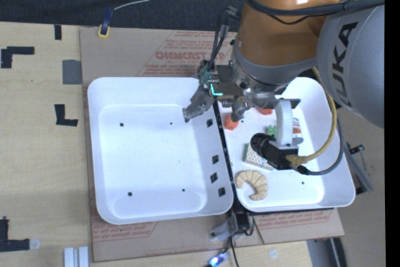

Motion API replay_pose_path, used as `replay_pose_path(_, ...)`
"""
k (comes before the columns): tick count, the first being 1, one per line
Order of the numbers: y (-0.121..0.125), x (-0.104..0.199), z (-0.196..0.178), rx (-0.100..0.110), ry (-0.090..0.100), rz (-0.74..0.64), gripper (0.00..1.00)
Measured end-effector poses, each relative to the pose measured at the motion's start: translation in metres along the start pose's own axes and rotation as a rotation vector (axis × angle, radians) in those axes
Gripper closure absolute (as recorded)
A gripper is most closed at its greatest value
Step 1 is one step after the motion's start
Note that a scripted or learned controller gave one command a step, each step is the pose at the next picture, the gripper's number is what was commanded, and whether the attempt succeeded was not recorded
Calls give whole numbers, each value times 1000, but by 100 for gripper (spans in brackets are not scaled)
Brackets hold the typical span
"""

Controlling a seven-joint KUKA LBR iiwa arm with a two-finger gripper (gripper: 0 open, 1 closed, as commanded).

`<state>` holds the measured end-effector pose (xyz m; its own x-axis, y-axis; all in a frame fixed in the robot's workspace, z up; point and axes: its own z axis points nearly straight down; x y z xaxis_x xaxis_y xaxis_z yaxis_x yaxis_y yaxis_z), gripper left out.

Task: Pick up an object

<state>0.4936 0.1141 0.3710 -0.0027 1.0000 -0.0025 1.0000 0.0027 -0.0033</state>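
My gripper hangs over the wall between the two white bins, near their far end. It is open: one grey finger is over the left bin and the other finger is over the right bin. Between the fingers is nothing but the bin walls. A small orange object lies just below the right finger, in the right bin. A tan croissant lies at the right bin's near left corner, apart from the gripper.
More small items sit in the right bin, partly hidden by the arm: a red piece, a green piece and a pale patterned piece. Cardboard lies under both bins.
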Motion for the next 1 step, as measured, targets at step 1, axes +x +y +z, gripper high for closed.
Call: replay_pose_path(1, 0, 0, -10, 1, -1, -1, 100)
